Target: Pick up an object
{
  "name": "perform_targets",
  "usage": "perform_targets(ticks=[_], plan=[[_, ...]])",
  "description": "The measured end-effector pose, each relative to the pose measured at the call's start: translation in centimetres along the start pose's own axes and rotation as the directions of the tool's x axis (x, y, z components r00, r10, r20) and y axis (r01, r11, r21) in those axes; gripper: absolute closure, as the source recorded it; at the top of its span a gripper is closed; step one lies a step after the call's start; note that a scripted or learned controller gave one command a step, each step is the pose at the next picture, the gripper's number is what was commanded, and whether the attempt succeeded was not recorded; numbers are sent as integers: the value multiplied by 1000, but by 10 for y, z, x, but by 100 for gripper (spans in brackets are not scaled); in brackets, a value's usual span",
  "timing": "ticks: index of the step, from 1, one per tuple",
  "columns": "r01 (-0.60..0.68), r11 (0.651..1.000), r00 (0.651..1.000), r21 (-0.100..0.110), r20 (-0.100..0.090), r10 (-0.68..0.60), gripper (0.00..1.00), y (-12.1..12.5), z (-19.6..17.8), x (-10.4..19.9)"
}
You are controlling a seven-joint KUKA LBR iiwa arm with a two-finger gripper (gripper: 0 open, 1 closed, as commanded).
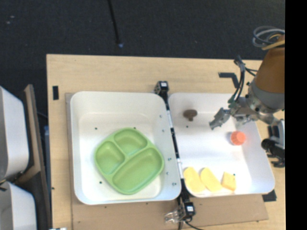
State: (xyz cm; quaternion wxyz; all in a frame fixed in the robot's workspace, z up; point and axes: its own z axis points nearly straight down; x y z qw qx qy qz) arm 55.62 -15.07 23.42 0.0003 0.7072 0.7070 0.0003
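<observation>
In the right bin (206,145) lie a small brown piece (190,114) near the back left, an orange ball (238,138) toward the right, and three yellow pieces along the front wall: two rounded ones (193,180) (209,179) and a small wedge (229,181). My gripper (217,120) hangs over the middle of this bin, between the brown piece and the orange ball, nearer the back. It is apart from both. Nothing shows in its grasp.
The left bin (86,109) holds a green divided plate (128,160) at its front centre. A clamp (162,86) sits at the back where the bins meet. The arm's grey wrist and orange band (271,75) overhang the right bin's far right corner.
</observation>
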Motion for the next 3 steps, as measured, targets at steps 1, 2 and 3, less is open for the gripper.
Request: perform_targets(ticks=[1, 2, 3], plan=[[1, 1000, 1000, 11, -1, -1, 0, 44, 140, 16], [1, 1000, 1000, 2, -1, -1, 0, -8, 134, 46], [-1, 1000, 1000, 2, 0, 1, 0, -53, 134, 53]])
